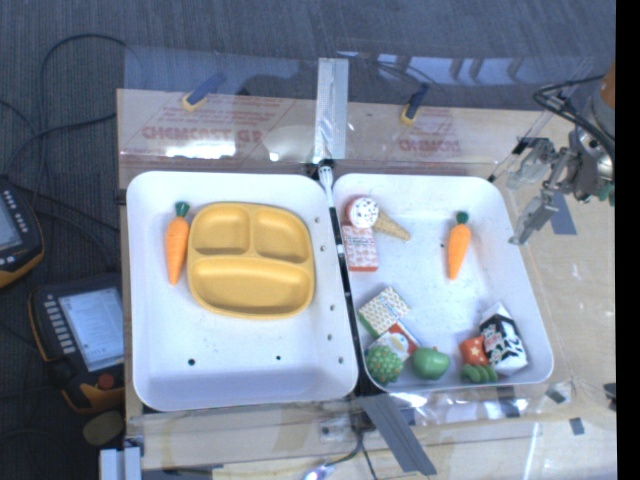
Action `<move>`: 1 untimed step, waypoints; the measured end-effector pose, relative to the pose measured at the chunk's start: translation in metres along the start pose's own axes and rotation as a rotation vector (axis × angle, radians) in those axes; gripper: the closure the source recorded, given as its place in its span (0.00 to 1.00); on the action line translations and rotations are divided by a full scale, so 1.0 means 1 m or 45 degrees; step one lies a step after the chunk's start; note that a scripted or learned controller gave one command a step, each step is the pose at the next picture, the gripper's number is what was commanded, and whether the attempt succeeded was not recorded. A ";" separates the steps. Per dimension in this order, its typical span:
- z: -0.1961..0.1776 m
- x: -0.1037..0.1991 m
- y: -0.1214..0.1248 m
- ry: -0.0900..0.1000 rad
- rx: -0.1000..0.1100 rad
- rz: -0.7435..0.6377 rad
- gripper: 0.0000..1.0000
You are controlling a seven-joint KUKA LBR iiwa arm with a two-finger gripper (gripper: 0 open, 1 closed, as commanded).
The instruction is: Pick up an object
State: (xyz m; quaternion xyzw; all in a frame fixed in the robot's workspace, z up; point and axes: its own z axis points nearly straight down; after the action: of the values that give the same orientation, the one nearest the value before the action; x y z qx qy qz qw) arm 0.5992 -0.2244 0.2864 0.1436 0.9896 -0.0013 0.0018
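On the table (560,298) stand two white bins side by side. The left bin (150,358) holds a yellow divided plate (250,258) with a toy carrot (176,243) just beside its left edge. The right bin (510,268) holds a second carrot (457,246), an ice cream cone (372,216), a small red carton (360,248), a checkered box (383,309), green vegetables (430,363) and a cow-patterned carton (503,340). The pincer (535,213) hangs outside the right bin, near its upper right corner, holding nothing; I cannot tell how wide it is.
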 end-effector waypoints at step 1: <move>0.136 -0.004 0.033 0.004 -0.003 0.173 0.00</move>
State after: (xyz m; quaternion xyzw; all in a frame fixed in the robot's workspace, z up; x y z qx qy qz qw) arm 0.6131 -0.1942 0.1507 0.2103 0.9776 0.0001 0.0005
